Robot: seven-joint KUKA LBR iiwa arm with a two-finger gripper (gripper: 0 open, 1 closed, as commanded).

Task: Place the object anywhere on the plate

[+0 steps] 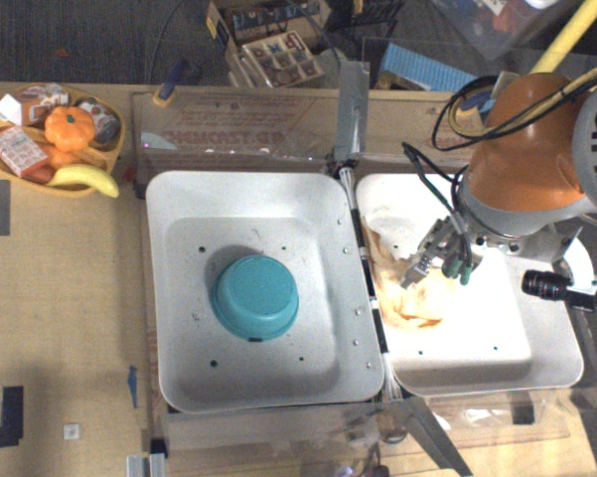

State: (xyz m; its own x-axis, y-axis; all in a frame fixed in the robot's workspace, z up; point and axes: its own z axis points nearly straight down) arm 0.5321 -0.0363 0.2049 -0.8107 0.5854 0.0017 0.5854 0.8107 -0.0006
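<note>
The tool (429,264) hangs low over the right bin (497,351), near its left wall, just above a pale orange-rimmed object (409,304) on the floor, its grip impossible to tell, while the teal plate (256,296) sits mid left bin (179,266).

Teal bowl (256,296) occupies left bin (179,217) centre, surroundings bare.

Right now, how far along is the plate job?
Early. Done: nothing shows on the teal plate, which sits alone in the left bin. In hand: the gripper hangs low in the right bin, just above a pale, orange-tinged object near that bin's left wall; I can't tell whether it has a hold. Left: secure the object, carry it across the divider and set it on the plate.
</note>
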